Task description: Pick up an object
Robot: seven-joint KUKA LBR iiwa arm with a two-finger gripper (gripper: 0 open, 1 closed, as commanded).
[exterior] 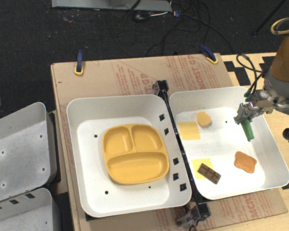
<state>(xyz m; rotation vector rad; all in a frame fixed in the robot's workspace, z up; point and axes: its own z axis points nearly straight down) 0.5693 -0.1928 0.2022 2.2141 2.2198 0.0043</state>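
Camera view: slim green stick, tilted.

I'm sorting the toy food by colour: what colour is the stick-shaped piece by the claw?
Green, seen in the camera view, in the right bin.

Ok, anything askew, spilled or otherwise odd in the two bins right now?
Nothing stands out. The yellow divided plastic plate lies flat in the left white bin. In the right white bin, the brown chocolate bar, orange toy piece and yellow round piece lie apart; the gripper has a green stick below it.
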